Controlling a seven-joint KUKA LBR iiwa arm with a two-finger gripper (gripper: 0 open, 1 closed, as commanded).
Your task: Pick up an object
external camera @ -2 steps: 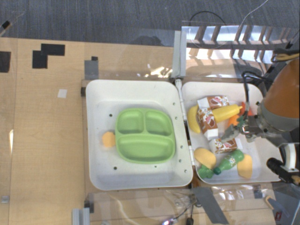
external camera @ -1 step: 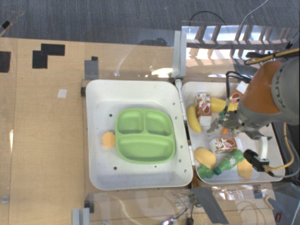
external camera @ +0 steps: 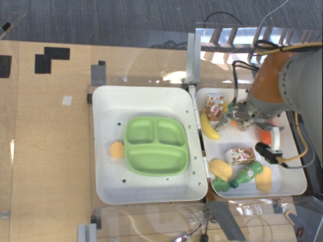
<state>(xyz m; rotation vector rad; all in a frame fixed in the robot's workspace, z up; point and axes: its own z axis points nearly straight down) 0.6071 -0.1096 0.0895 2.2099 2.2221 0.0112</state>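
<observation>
The gripper [external camera: 236, 116] hangs low over the right bin [external camera: 291, 184], its grey arm [external camera: 303, 79] and orange band [external camera: 266, 79] sweeping in from three o'clock — whether it is parted or closed cannot be told from this angle, and nothing is seen held by it. At its nine o'clock, just beside it, a printed cup [external camera: 215, 106] stands upright near the bin's far-left corner. A banana [external camera: 208, 126] lies at about seven o'clock of the gripper, along the bin's left wall. Toward five o'clock, partly under the arm, an orange-and-white item [external camera: 270, 136] shows, too hidden to identify. Nearer the bin's front edge sit a small printed carton [external camera: 240, 156], a yellow fruit [external camera: 221, 169], a green bottle [external camera: 241, 177] lying on its side, and an orange-yellow fruit [external camera: 263, 180]. Well apart at nine o'clock, the left bin [external camera: 106, 135] carries a green divided plate [external camera: 156, 146] at its middle — a small orange ball [external camera: 116, 149] rests just beside the plate's left edge.
</observation>
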